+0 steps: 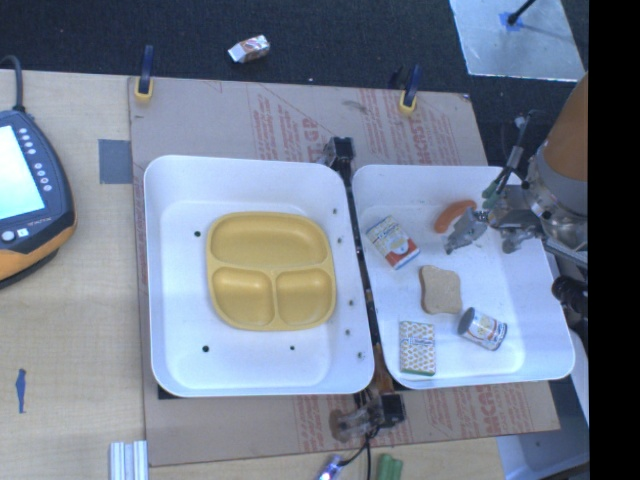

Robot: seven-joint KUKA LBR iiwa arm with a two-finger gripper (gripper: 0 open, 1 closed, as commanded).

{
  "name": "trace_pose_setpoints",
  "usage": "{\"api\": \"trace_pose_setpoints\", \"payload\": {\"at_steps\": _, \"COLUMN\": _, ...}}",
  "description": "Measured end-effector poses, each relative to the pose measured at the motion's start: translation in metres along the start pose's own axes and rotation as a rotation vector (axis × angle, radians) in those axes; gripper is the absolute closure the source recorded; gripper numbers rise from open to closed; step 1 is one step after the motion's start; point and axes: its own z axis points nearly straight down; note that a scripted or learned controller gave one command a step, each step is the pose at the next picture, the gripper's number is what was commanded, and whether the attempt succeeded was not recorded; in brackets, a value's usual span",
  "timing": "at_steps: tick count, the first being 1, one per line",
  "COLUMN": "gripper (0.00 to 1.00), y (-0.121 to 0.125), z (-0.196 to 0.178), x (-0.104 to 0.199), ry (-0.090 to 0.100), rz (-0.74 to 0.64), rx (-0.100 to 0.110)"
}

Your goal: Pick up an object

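On the worktop (90, 348) two bins sit side by side. The left bin (170, 358) holds a divided tray (270, 268). In the right bin (540, 358), a carton (391, 242) lies at the left, a sausage (455, 214) behind, a bread slice (440, 289) in the middle, a packet (417, 347) and a can (483, 329) in front.

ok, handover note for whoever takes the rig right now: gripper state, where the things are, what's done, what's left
Gripper: above the right bin, near its upper right part, beside the orange sausage. Nothing visible between its fingers; open or shut cannot be told from this view.

Things in the right bin: sausage at top, small carton to its left, bread slice mid-bin, can lying on its side lower right, patterned box at the bottom.

Left bin: yellow divided tray.

Done: nothing picked so far as this view shows.
Left: grasp one object and lift it; the sausage is nearest.
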Motion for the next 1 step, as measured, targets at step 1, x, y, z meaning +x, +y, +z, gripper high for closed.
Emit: {"api": "trace_pose_setpoints", "payload": {"at_steps": 1, "gripper": 0.00, "y": -0.0045, "z": 0.1559, "x": -0.0208, "ry": -0.001, "rz": 0.000, "rx": 0.001}}
